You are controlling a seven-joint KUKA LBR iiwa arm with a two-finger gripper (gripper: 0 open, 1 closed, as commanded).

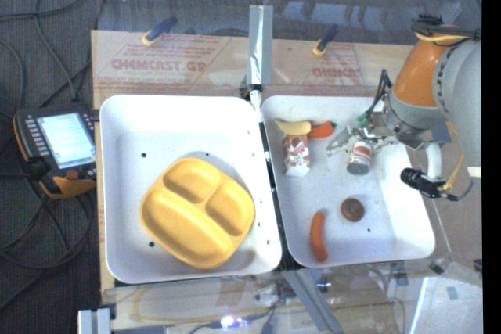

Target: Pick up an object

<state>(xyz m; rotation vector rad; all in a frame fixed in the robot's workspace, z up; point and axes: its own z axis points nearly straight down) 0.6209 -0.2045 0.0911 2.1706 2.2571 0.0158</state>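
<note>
My gripper (354,140) hangs low in the back half of the right bin (407,231), reaching in from the right. A small silver can (360,158) with a red label sits right under and against it. To the left stands a red and white carton (297,153). Behind the carton lie a yellow banana-like piece (293,126) and an orange carrot (321,130). Nearer the front are a brown disc (352,209) and an orange sausage (318,235).
The left bin (125,137) holds a large yellow divided plate (198,212). A raised divider (266,168) separates the two bins. A teach pendant (59,141) lies off the bench to the left.
</note>
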